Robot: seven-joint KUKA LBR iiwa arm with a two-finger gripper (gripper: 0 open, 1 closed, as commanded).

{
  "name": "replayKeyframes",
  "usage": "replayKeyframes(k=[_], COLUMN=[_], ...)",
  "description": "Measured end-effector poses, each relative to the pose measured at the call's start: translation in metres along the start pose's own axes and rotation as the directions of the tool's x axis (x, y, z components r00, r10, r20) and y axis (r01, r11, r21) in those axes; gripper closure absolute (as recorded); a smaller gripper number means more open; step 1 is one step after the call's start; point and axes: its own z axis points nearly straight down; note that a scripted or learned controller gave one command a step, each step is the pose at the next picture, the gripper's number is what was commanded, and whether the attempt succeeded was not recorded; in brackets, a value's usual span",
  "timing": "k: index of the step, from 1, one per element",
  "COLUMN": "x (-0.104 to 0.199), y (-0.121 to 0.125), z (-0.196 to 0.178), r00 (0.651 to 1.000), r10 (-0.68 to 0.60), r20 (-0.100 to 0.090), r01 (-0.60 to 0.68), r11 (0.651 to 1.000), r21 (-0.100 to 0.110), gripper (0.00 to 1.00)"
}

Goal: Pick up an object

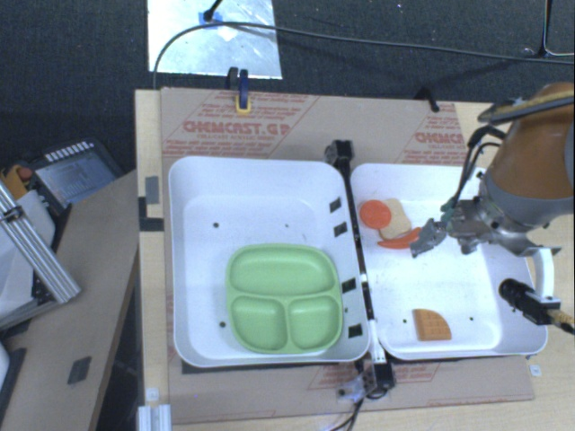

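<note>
Two shallow white bins stand side by side on the table [377, 119]. Nearest the camera, in the right bin [467, 285], a brown toast-like wedge [432, 325] lies flat, well apart from everything else. In the left bin [193, 187], a green three-compartment plate [283, 296] sits toward the front wall.

Farther back in the right bin, the tool [424, 242] hangs low, reaching in from the right. Its tip is just beside the right end of a red curved piece [400, 238] (whether the two touch cannot be told). Whether the tool is released or clenched cannot be told from this angle.

The red curved piece, the likeliest target, lies near the bin's left wall, against a pale slab [398, 215]. An orange disc [375, 213] sits at the slab's left.

Judged by look, these are light, rigid toy foods with smooth, rather slippery skins. The red curved piece is thin and lies flat, so a hold across its narrow middle from straight above seems best. The risk is that it slides, or that the slab is pinched with it.

Beyond the bins, a yellow clamp [243, 97] grips the table's far edge.
</note>
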Motion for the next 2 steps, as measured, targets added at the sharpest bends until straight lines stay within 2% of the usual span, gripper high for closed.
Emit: replayKeyframes(k=[1,2], x=[0.000,0.006], y=[0.002,-0.002], z=[-0.003,0.057], r00=[1.000,1.000], r10=[-0.001,0.000], r20=[0.001,0.000], r01=[0.001,0.000], r11=[1.000,1.000], r21=[-0.007,-0.003], gripper=[0.00,0.00])
